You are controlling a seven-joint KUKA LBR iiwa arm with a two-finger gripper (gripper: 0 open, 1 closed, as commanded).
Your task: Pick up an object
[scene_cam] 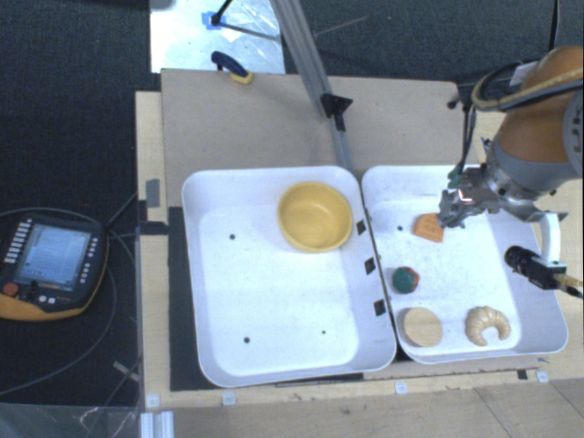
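White bins, two, side by side on a tan desk [255,126]. Left bin [265,336]: one yellow bowl [315,215], upright, in the far right corner, close to the wall next to its neighbour. Right bin [438,182]: four items. Orange wedge-like piece [427,228] in the far half, near the middle; dark green ball [405,279] with a red patch nearer, toward the left wall; pale round disc [422,327] in the near left corner; tan croissant [487,325] to the disc's right, apart from it. Arm [538,126], grey and orange, reaches in from the right over the right bin. Pincer [453,206] sits low just beyond and right of the orange piece, at its far edge; contact not resolvable, and cannot tell whether the pincer is wide or narrow. Off the desk, left: teach pendant [50,263] with lit screen on dark floor. Far edge of desk: blue-and-yellow clamp [230,65]; slanted metal pole [306,44] crossing above
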